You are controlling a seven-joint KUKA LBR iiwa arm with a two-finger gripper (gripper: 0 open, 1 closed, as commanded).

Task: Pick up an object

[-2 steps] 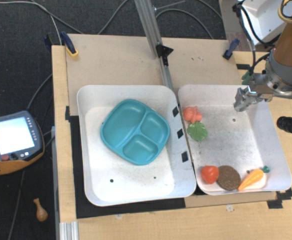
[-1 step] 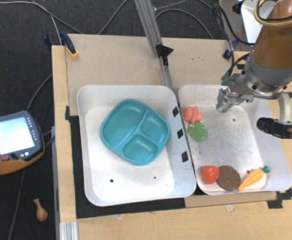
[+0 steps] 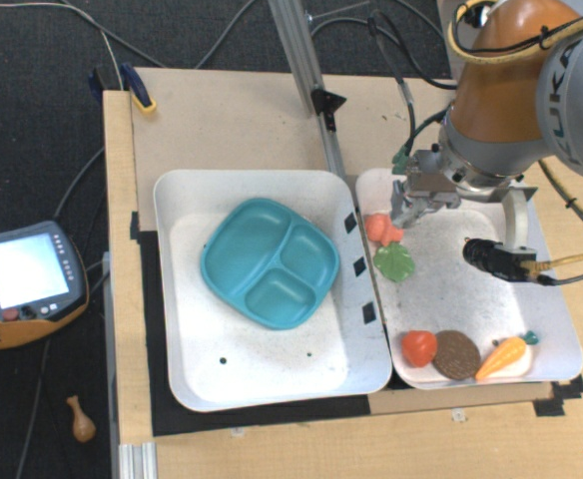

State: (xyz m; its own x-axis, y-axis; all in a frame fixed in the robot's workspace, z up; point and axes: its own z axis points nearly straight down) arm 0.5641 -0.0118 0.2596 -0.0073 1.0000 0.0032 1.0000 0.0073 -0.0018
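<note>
In the right bin (image 3: 541, 297) lie several small toys. A pink-orange piece (image 3: 379, 230) and a green leafy piece (image 3: 394, 263) sit by the bin's left wall. A red tomato (image 3: 419, 347), a brown round patty (image 3: 457, 354) and an orange carrot (image 3: 503, 357) line the near edge. My gripper (image 3: 408, 208) hangs low over the bin's far left corner, just up and right of the pink-orange piece, close to it. Nothing is visibly held.
The left bin (image 3: 187, 367) holds a teal divided plate (image 3: 270, 262). A slanted metal pole (image 3: 306, 58) runs down to the gap between the bins. A black cable fitting (image 3: 491, 257) hangs off the arm over the right bin. A teach pendant (image 3: 22, 282) lies off the bench, left.
</note>
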